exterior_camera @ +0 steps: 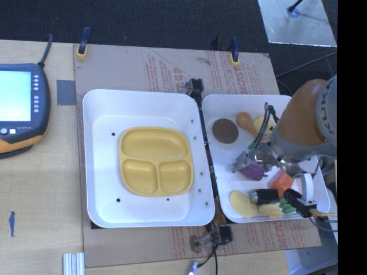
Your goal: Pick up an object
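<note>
Fingers point(238, 165) of the gripper point(246, 161) were seen over the middle of the right bin point(226, 173); whether they stood apart or together could not be told. A yellow fruit point(242, 204) was seen at 6 o'clock in that bin. A purple object point(253, 171) lay near its centre, just beside the gripper. A yellow tray point(156, 159) was held in the left bin point(103, 153). A brown disc point(225, 130) was placed at 11 o'clock in the right bin.

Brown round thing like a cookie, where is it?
The brown round thing lies in the right-hand bin of the camera view, near the bin's upper left corner, beside the orange piece and above the purple thing.
</note>
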Controlling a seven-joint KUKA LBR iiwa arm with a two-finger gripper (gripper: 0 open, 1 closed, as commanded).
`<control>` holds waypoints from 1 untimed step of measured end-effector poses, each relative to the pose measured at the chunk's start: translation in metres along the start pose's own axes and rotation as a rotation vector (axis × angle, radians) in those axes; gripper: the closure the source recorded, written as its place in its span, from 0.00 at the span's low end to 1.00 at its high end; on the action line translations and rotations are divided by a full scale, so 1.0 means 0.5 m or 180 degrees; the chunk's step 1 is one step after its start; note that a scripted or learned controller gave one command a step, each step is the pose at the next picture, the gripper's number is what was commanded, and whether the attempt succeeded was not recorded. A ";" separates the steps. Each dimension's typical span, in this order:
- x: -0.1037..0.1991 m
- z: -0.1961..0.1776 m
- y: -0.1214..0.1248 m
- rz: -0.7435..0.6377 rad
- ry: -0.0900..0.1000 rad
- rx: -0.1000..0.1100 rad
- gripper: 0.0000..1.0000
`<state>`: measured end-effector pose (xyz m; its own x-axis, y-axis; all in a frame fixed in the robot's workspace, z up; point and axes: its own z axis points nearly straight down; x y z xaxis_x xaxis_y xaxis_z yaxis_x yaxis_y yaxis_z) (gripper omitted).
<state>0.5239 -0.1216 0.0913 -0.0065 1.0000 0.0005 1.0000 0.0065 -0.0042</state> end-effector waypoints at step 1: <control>-0.002 -0.020 0.000 -0.0010 -0.0003 0.0006 1.00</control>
<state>0.5238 -0.1226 0.1014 -0.0095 1.0000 -0.0005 0.9999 0.0095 -0.0060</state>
